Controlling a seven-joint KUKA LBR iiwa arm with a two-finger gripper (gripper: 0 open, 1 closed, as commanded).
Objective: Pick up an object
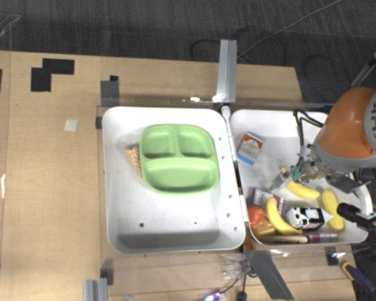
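Note:
The right bin [272,125] holds the loose objects. A small white and red carton [250,148] lies at its upper left. Two bananas [302,190] [279,218] lie near the middle and the front, with a short yellow piece [331,202] to their right. Between them sits a black and white item [307,217]. At the front left are a red round object [257,215] and a purple wrapper [261,197]. My gripper [297,170] hangs low over the bin's middle, just above the upper banana, under the orange band [346,130].
The left bin [169,221] carries a green divided plate [177,157], and a tan waffle-like piece [133,160] sticks out at the plate's left edge. A long thin stick [301,237] lies along the right bin's front wall. A metal post [226,71] stands behind the bins.

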